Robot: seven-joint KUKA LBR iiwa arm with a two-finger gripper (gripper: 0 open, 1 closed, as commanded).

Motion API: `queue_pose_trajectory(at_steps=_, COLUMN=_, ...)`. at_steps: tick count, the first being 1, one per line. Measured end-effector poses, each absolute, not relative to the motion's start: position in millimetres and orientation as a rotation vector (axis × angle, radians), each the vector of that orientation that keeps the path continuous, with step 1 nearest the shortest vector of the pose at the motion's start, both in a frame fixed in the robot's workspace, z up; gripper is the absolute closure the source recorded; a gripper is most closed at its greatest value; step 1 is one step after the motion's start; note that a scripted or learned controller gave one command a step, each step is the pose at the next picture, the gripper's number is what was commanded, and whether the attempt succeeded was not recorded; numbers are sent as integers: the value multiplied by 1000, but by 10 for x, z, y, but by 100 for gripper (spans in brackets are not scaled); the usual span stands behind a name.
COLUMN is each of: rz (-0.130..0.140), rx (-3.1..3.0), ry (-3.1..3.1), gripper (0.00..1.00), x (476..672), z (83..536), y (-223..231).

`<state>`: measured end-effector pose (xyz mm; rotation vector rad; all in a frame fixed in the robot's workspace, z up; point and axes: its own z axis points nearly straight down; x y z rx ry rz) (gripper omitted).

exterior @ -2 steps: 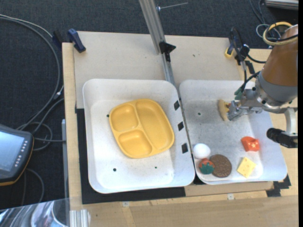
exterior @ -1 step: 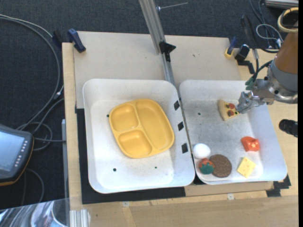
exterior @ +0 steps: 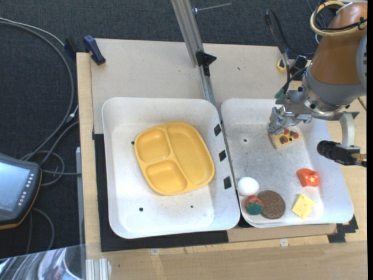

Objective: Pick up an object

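The pizza slice toy (exterior: 285,137), a pale wedge with red and dark toppings, sits in the right bin (exterior: 256,156), in its far half toward the right wall, directly under the gripper (exterior: 282,123). The gripper's metal tip overlaps the slice's far edge, and whether it is clasping the slice or merely poised over it cannot be told from this slant. Bare bin floor spreads left of the slice toward the divider between the bins, and nearer too, before the other pieces begin. An orange-red block (exterior: 308,178) lies toward the right wall, apart from the slice. Along the near rim stand a yellow cheese wedge (exterior: 303,206), a brown round patty (exterior: 271,204), a small red and green piece (exterior: 254,205) touching the patty's left side, and a white egg (exterior: 248,186) just above that, near the bin's left wall. The left bin (exterior: 122,156) holds a yellow divided tray (exterior: 173,157) near its middle, with open floor around it. The arm (exterior: 337,57) enters from the right over the right bin's far right corner, orange band upward, wrist pointing down.
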<state>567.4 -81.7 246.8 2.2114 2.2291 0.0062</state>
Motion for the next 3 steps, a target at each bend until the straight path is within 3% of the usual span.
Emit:
queue_pose_trajectory(at_steps=1, rz=5, rx=2212, ry=2231, gripper=100, x=5868, z=2392, y=-239)
queue_pose_trajectory(at_steps=3, rz=5, rx=2213, ry=2230, gripper=100, x=6057, z=2386, y=925)
